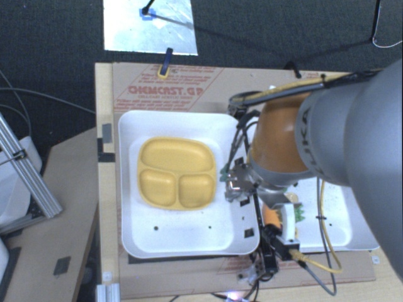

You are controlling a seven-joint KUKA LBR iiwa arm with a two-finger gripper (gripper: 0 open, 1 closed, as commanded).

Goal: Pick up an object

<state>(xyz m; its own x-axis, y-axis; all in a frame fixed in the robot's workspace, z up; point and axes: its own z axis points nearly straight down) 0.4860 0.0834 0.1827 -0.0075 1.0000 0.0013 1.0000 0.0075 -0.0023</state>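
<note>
pickup was not shown done, operator: your gripper (272, 222) sat low over the right bin (337, 231); finger state could not be told.

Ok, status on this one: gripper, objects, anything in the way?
Gripper low by the left bin's right wall, fingers hidden. Yellow divided tray flat in the left bin, untouched. Small orange and green items under the arm in the right bin, mostly covered.

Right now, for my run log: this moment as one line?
arm: grey KUKA arm over bin divide | left white bin: yellow three-compartment plastic tray | grasp: cannot tell
</note>
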